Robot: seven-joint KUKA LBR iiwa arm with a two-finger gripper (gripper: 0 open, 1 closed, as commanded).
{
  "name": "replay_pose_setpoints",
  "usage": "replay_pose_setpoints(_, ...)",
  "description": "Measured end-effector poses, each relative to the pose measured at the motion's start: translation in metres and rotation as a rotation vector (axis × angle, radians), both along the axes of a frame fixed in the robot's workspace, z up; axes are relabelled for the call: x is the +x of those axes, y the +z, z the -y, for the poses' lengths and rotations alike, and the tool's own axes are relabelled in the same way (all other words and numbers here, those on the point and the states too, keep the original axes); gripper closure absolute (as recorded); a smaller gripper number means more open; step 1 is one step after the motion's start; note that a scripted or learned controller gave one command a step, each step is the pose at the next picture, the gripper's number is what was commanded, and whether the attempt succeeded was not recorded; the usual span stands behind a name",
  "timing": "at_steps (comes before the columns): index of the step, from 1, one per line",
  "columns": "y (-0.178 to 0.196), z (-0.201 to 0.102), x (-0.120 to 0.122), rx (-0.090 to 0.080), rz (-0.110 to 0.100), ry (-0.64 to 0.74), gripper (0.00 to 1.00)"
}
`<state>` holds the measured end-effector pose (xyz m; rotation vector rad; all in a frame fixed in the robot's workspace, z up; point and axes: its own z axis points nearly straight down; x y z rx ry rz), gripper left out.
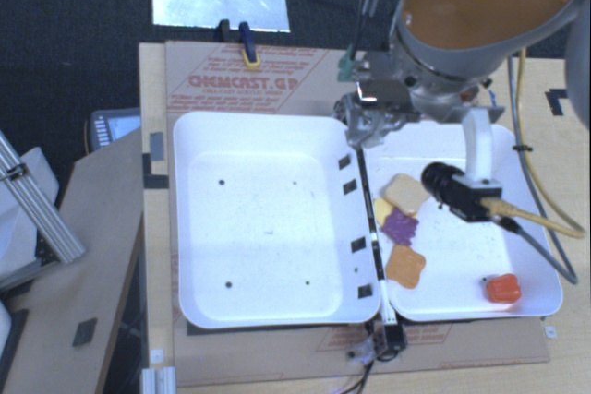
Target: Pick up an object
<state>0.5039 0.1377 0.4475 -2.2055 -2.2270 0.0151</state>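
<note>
Several small objects lie in the right bin (536, 291). A tan bread-like piece (404, 192) sits near the divider, with a yellow piece (381, 213) and a purple piece (401, 225) just below it. Nearer the front is an orange-tan piece (404, 266), and a red-orange block (503, 289) lies at the front right. My gripper (367, 126) hangs over the far end of the divider between the bins, up and to the left of the tan piece. I see nothing in it.
The left bin (185, 198) lies beside the right one, with black clips along the shared divider (365, 217). A black cylinder with a yellow cable (459, 190) hangs off the arm over the right bin. A cardboard sheet (240, 78) lies under both bins.
</note>
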Motion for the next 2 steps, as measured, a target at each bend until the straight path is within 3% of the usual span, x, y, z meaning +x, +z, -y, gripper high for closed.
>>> replay_pose_setpoints(1,0.04,-0.036,-0.018,0.004,0.016,-0.001,1.0)
replay_pose_setpoints(2,0.091,-0.054,0.0,0.005,0.02,-0.004,1.0)
